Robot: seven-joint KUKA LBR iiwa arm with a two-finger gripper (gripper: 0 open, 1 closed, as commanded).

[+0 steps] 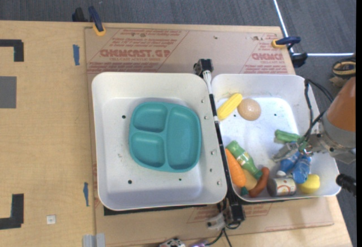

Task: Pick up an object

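At the near rim of the right bin (266,83), a toy baseball (285,185), a yellow lemon (310,183) and a brown sausage (259,183) lie crowded together, with an orange carrot (235,169) and a green bottle (244,157) slanting up beside them. The heap sits against the near wall, as loose pieces in a shallow tray tend to. Just above the pile, the end effector (296,151) of the grey-and-orange arm (344,118) is down among the toys, over a blue object (300,170) and beside a green piece (286,137). Its grip is lost in the clutter, so whether it is open, closed or holding anything cannot be told. The low reach suggests a grasp being attempted there, where the targets are thickest. Nothing is seen lifted clear of the bin, so the pick looks unfinished. Farther back, a yellow corn cob (229,105) and a pale egg (249,109) rest near the divider, well apart from the arm. In the left bin (107,127) a teal divided plate (166,135) lies flat. Beyond both, clamps (97,21) pin a brown sheet to the table (39,127) — presumably to hold the workspace steady.
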